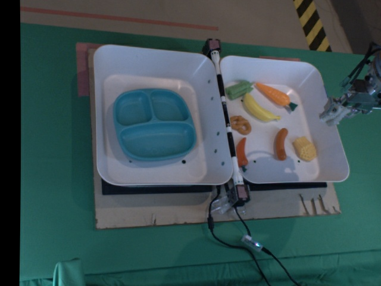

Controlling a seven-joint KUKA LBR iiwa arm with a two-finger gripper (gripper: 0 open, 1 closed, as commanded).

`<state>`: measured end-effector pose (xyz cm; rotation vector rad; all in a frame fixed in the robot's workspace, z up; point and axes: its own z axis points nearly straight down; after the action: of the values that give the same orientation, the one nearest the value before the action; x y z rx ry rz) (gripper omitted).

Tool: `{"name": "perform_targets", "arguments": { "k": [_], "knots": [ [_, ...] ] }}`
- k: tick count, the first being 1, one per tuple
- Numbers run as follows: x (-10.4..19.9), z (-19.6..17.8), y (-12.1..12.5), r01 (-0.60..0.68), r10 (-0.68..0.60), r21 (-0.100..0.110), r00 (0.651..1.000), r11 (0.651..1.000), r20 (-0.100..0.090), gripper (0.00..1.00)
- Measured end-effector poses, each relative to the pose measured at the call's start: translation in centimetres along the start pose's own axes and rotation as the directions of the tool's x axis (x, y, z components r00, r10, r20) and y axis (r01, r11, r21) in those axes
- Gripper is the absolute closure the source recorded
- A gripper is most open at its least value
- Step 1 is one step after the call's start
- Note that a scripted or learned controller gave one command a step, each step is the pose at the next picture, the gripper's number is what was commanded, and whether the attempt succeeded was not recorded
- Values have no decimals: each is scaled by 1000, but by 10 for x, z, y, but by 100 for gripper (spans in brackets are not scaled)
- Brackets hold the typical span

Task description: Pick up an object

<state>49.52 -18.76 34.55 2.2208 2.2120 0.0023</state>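
- Left bin: blue three-compartment plate, centre-left of frame.
- Right bin: green vegetable, carrot, banana, pretzel, red pepper, sausage, corn cob.
- Gripper: right edge of frame, over the right bin's right rim, holding nothing visible; whether the pincer is apart or together cannot be told.

I see the grey arm cut off by the right edge; only its wrist section enters. The pale two-finger gripper is too small and blurred for me to read. A light green cloth corner is cut off at the bottom edge.
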Motion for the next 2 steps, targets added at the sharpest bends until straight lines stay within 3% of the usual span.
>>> {"name": "perform_targets", "arguments": {
  "k": [1, 2],
  "knots": [
    [45, -7, -28, 1, -1, 4, 1000, 1000, -3, 100],
    [0, -11, 44, -1, 1, 0, 1000, 1000, 1, 100]
  ]
}}
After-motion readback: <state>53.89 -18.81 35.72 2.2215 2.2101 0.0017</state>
